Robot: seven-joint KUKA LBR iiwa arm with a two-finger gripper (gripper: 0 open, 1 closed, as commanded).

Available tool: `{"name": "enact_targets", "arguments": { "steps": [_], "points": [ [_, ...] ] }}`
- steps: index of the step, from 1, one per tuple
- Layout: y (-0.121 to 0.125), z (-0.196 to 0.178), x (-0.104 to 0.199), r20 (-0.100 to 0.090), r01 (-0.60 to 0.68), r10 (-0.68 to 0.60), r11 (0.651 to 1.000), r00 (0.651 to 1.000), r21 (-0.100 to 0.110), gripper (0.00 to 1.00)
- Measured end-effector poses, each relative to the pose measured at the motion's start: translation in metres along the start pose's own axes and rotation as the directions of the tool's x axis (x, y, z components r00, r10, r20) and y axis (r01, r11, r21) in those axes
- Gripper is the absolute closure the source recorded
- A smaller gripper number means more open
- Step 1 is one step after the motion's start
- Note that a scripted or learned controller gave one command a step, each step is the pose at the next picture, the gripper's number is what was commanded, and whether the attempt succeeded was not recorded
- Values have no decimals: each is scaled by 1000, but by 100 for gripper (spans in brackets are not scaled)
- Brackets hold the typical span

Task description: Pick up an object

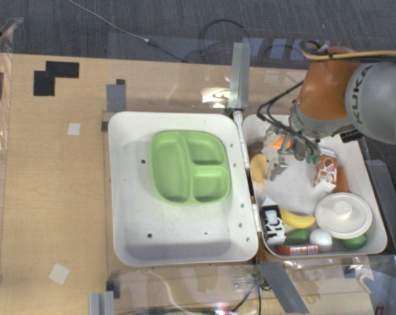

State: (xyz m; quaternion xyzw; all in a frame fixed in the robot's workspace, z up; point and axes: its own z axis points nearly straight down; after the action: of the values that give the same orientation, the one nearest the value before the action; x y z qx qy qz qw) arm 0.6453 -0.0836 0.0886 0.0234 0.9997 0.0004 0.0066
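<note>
My gripper [291, 161] hangs over the upper middle of the right bin [375, 195], below the orange band of the arm [326, 87]. It looks open, with nothing between its fingers [276, 168]. Just right of it lies a small red and white carton [326, 170]. A yellow object [257, 168] rests to its left against the bin wall. Lower in the bin lie a banana [296, 219], a round white bowl [343, 214], a black and white item [272, 223], a red marker [296, 249], a white ball [320, 239] and a green piece [353, 242].
The left bin [129, 195] holds a green divided plate [189, 167]. A metal post [239, 74] stands behind the gap between the bins. Black cables [277, 107] loop beside the wrist. Bare bin floor [290, 189] shows under the gripper.
</note>
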Motion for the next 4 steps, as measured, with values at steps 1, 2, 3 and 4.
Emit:
{"name": "enact_targets", "arguments": {
  "steps": [1, 2, 3, 4],
  "points": [
    [-84, 0, 12, -2, 53, -53, 999, 999, 4, 0],
    [-85, 0, 33, -1, -4, 4, 1000, 1000, 2, 0],
    [-74, -1, 51, 0, -174, 174, 985, 985, 3, 0],
    [-32, 0, -6, -27, -241, 241, 971, 970, 10, 0]
  ]
}}
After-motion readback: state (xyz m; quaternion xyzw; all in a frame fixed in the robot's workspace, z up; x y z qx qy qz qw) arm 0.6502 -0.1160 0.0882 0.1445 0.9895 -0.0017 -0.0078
